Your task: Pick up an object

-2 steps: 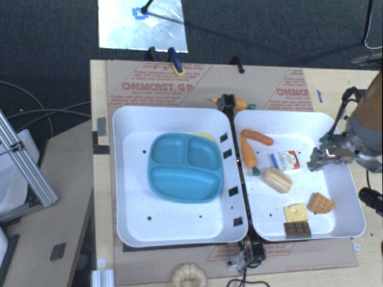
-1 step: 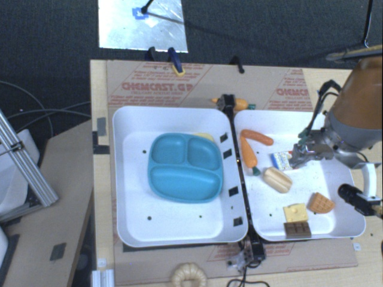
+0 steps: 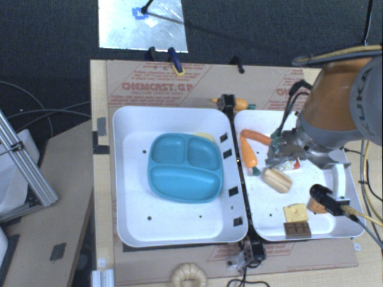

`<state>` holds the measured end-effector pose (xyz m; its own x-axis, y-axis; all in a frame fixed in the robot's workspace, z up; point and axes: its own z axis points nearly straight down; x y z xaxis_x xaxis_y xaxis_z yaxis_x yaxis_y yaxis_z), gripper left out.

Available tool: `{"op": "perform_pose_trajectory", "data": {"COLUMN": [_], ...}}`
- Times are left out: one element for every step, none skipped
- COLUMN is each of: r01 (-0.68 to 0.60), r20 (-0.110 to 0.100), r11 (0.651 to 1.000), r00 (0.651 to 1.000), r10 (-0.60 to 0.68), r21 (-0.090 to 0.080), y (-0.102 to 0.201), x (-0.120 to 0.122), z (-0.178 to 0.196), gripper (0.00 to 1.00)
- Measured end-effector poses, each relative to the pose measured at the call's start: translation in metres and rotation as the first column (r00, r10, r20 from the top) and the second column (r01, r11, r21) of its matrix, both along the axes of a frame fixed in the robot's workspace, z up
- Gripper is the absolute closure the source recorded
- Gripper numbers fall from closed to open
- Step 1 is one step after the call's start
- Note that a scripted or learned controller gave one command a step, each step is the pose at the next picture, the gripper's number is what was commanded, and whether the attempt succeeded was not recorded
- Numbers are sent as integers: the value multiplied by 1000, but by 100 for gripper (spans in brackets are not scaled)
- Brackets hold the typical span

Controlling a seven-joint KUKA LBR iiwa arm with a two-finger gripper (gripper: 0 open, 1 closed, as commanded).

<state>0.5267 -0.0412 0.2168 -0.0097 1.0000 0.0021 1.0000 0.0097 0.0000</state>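
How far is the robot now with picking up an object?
Done: the arm has reached into the right bin, and the tool sits low among the carrots, just above the bread roll. In hand: nothing visibly lifted; every item lies on the bin floor. Left: grip one item and raise it. The blue plate lies in the left bin.

The brown board lying under the two white bins is showing red print along its far edge. Left of centre the large letters are reading "CHEMCAST GP", with smaller red lines around them that are too fine to make out. Further red print is showing at the board's far right corner and along its near edge, but it is staying illegible.
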Motion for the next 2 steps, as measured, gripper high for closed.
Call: {"op": "perform_pose_trajectory", "data": {"r01": [2, 8], "r20": [3, 1], "r11": [1000, 1000], "r00": [1000, 1000], "r10": [-2, -8], "r21": [-1, -2], "y": [25, 18], "x": [-3, -2], "z": [12, 17], "gripper": [100, 100]}}
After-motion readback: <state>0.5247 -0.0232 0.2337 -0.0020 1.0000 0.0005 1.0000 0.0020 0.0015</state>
